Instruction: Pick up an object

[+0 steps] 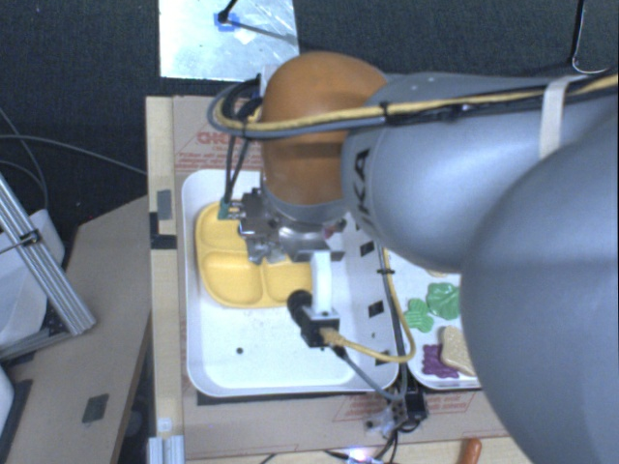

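A yellow divided tray (224, 259) lies in the left white bin (261, 370), at its far left part. My gripper (274, 247) hangs over the tray's right side, low above it, with the orange band and grey wrist covering it from above. Whether it touches the tray cannot be told. The right bin (455, 383) holds a green toy (435, 304), a tan piece (455, 348) and a purple piece (433, 360), well to the right of the gripper.
The grey arm covers most of the right bin and the upper right of the view. A black connector with a yellow cable (319, 329) hangs over the left bin. A silver sheet (227, 27) lies beyond the bins. A metal frame (39, 278) stands at the left.
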### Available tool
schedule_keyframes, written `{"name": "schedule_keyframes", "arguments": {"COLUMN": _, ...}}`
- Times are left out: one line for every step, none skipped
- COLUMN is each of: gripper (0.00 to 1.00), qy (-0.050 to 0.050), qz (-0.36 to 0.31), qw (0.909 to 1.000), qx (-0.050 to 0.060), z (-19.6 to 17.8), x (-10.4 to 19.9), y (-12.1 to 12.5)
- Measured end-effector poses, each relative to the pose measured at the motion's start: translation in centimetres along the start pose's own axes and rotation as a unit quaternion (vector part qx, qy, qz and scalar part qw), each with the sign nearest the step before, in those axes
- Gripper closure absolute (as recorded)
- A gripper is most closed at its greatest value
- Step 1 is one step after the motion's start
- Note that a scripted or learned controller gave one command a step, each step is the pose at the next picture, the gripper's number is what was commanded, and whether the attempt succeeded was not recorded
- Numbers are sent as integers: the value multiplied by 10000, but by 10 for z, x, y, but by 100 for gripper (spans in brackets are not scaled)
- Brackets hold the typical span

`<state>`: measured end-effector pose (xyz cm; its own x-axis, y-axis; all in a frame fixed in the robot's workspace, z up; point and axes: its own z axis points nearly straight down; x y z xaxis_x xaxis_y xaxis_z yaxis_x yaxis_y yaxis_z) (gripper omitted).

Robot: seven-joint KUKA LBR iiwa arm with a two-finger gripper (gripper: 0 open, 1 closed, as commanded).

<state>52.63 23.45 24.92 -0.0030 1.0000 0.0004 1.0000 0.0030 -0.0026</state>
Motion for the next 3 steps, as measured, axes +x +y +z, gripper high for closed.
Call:
{"name": "schedule_keyframes", "arguments": {"gripper": 100, "qy": 37, "qz": -6, "qw": 9999, "qx": -115, "z": -192, "x": 0, "y": 42}}
{"name": "schedule_keyframes", "arguments": {"gripper": 100, "qy": 8, "qz": 16, "qw": 10000, "qx": -64, "z": -235, "x": -2, "y": 109}}
{"name": "schedule_keyframes", "arguments": {"gripper": 100, "qy": 4, "qz": 23, "qw": 10000, "qx": -56, "z": -282, "x": -28, "y": 143}}
